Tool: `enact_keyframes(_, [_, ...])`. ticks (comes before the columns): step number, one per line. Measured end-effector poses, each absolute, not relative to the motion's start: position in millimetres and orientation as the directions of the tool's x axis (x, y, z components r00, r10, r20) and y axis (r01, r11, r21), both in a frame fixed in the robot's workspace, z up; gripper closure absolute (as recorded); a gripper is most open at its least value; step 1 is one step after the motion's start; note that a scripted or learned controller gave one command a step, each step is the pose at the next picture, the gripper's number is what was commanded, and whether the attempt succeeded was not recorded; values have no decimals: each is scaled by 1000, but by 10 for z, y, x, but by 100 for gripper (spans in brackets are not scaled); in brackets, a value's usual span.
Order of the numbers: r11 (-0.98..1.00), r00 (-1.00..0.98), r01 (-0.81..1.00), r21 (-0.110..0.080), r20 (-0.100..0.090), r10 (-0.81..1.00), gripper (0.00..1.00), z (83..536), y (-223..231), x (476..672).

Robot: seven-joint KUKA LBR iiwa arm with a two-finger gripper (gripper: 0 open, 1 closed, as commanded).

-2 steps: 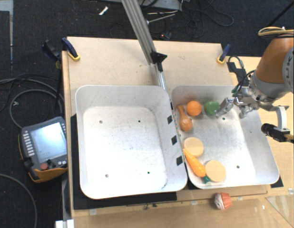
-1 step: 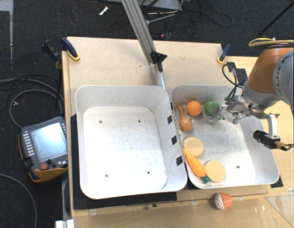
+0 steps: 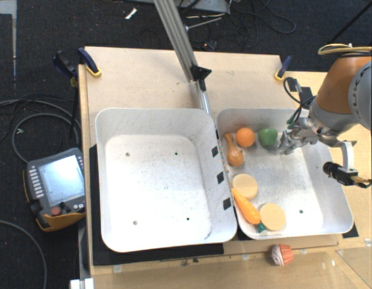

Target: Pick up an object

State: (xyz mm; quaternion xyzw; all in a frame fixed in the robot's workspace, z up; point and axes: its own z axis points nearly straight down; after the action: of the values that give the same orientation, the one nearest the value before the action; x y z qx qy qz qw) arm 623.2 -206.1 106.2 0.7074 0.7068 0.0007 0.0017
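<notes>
- Camera view: the gripper (image 3: 286, 144) hangs low over the far part of the right bin (image 3: 330, 221), with the grey arm (image 3: 345, 101) reaching in from the table's right edge.
- Whether the fingers are parted or closed, I cannot tell; nothing shows between them.
- A green ball (image 3: 268, 136) lies just beside the gripper, on the side toward the left bin (image 3: 114, 125), near the right bin's far wall.
- An orange ball (image 3: 245, 137) sits next to the green one, and a tan gourd-shaped piece (image 3: 234, 154) lies by the divide between the bins.
- Nearer the front edge lie a pale yellow disc (image 3: 245, 185), a toy carrot (image 3: 246, 208) and a second tan disc (image 3: 272, 216).
- A small pink object (image 3: 282, 254) rests on the table near its front edge, outside the bins.
</notes>
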Motion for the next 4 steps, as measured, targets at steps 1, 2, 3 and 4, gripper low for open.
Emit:
enact_keyframes(1, [1,-1,1000,6,-2,1000,100,1536,-2012,6183])
enact_keyframes(2, [-1,1,1000,8,-3,1000,100,2091,-2109,6164])
enact_keyframes(3, [2,-2,1000,5,-2,1000,100,2349,-2110,6177])
enact_keyframes(4, [9,-9,1000,2,2,1000,100,2394,-1474,6245])
